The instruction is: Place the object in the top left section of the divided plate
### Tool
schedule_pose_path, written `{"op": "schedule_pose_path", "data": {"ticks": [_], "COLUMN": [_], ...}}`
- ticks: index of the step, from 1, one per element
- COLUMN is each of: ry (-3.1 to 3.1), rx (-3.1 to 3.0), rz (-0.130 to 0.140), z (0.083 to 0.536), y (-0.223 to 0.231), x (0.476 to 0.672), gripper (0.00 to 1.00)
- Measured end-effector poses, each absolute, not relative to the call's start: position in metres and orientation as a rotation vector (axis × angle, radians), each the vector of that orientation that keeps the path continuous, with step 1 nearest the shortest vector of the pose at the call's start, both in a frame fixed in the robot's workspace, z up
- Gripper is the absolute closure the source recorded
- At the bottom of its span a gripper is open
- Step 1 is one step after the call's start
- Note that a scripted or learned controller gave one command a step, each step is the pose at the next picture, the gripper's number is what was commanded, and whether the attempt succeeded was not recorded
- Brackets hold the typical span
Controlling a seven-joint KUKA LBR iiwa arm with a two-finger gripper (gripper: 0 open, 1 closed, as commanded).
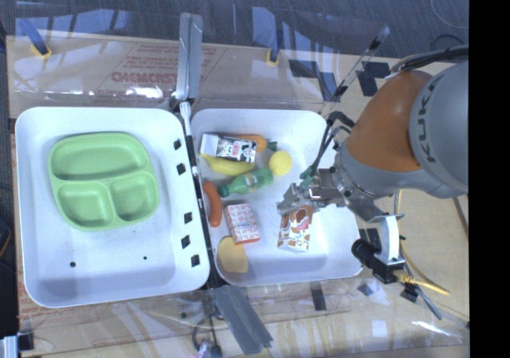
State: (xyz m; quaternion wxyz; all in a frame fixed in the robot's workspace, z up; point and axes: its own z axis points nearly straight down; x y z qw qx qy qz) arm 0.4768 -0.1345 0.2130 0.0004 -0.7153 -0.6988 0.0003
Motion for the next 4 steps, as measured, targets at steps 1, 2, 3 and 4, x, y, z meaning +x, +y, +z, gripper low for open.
{"op": "schedule_pose_path", "data": {"ticks": [1, 2, 3, 4], "ry": [-2.315, -2.141, -2.14, -2.141], "rx": [-2.122, -2.292, -2.295, -2.294], "rz": [0.0, 0.007, 0.005, 0.006], "z": [0.236, 0.19, 0.205, 0.205], "y": [-0.062, 0.069, 0.128, 0.128], "x": [0.495, 0.484, 0.504, 0.504], "gripper": [1.0, 1.0, 1.0, 0.0]}}
